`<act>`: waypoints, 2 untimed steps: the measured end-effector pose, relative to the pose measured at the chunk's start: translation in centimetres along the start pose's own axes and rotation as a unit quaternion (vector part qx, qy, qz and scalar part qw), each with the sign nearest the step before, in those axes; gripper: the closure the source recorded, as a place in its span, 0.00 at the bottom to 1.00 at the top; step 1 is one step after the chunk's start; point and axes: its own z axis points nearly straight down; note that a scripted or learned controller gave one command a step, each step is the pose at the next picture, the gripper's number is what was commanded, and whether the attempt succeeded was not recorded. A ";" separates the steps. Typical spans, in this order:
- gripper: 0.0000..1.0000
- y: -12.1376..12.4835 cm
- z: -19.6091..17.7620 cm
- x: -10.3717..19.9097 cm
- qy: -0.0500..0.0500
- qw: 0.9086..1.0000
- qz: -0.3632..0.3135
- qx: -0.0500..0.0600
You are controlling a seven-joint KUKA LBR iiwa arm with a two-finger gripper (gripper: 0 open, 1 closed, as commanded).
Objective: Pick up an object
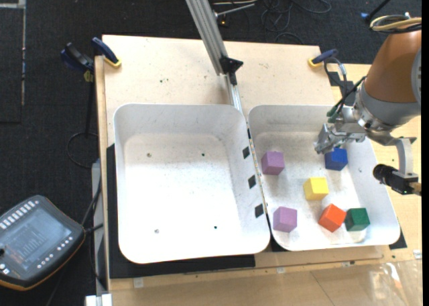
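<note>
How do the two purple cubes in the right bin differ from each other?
The upper purple cube lies farther back in the right bin, close to its left wall; the lower purple cube lies toward the front edge. The upper one has bare floor around it, while the lower one has the orange cube as a neighbour to its right. The upper one looks slightly paler. Both look alike in size and shape and rest flat, apart from the gripper.
</note>
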 end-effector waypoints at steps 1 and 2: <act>1.00 1.4 -1.2 5.0 0.002 1.000 -0.003 0.001; 1.00 2.4 -2.3 10.2 0.002 1.000 -0.003 0.002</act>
